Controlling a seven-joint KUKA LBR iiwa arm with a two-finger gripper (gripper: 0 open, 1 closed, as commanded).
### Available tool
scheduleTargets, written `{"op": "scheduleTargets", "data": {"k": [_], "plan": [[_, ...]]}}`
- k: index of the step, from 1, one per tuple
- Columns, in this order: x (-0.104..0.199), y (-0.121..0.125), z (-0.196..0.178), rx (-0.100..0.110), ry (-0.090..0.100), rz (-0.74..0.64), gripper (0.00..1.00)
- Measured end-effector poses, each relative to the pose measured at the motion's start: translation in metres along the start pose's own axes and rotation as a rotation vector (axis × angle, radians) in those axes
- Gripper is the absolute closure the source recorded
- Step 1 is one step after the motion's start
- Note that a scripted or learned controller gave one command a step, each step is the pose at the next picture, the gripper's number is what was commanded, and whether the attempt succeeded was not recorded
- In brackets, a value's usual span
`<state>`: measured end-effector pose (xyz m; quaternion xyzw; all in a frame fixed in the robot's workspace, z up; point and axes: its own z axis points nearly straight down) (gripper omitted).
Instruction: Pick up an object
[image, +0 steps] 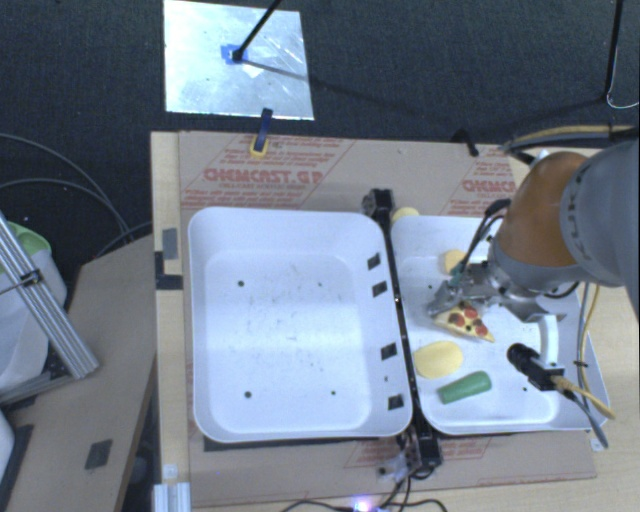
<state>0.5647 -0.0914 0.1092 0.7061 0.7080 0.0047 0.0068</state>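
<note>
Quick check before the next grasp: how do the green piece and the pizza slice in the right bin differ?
The green piece is one plain colour and rounded, like a short cylinder; the pizza slice is a flat wedge, yellow with red spots. The green piece lies clear near the bin's front edge, while the pizza slice sits right at the gripper. Both rest in the right bin.

In the right bin (432, 235), the pizza slice (466, 321) lies behind the disc (438, 359); the cylinder (464, 387) seemingly nearest.

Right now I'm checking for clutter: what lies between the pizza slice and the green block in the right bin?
In the camera view, a pale yellow oval piece lies between the pizza slice and the green block.
</note>
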Motion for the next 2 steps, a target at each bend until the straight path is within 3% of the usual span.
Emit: {"op": "scheduleTargets", "data": {"k": [1, 2], "plan": [[0.031, -0.037, -0.080, 0.011, 0.005, -0.003, 1.00], [0.057, -0.038, -0.124, 0.010, 0.004, -0.005, 1.00]]}}
